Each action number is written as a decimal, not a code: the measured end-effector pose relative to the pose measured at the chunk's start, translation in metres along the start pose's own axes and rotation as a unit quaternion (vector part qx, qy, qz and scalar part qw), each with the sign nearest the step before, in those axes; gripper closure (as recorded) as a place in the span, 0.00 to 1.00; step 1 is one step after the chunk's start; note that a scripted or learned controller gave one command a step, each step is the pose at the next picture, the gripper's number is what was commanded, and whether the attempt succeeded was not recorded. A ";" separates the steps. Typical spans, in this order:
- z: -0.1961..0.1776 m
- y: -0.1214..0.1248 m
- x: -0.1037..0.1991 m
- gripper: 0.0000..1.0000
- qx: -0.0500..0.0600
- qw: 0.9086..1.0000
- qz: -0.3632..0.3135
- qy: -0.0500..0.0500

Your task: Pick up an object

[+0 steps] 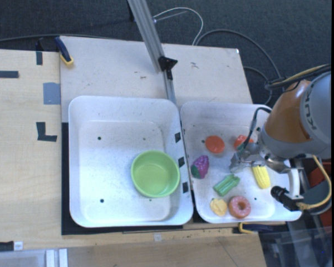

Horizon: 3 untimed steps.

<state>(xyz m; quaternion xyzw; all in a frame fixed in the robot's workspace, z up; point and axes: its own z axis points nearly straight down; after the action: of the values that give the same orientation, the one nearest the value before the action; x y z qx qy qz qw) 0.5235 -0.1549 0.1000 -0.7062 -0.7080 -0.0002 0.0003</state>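
fingers (pixel 237 163) above green toy (pixel 226 184)

The bench (pixel 128 74) is a pale board, with a light wooden surface (pixel 19 166) adjoining it on the left that carries grey and dark tape marks. Two shallow white bins sit side by side on the bench: the left bin (pixel 80 149) and the right bin (pixel 211 113), their inner walls touching. A blue and yellow clamp (pixel 64 52) grips the bench's far left corner. A grey metal pole (pixel 147 29) slants up from the far side, between the bins.
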 end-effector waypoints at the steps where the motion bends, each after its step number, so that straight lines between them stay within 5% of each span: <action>1: -0.062 0.001 0.005 1.00 -0.002 1.000 0.000 -0.001; 3: -0.129 0.002 -0.005 1.00 -0.001 1.000 0.001 0.000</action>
<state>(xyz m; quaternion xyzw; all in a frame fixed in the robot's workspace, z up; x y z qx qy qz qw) 0.5257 -0.1599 0.2287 -0.7066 -0.7076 -0.0003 -0.0004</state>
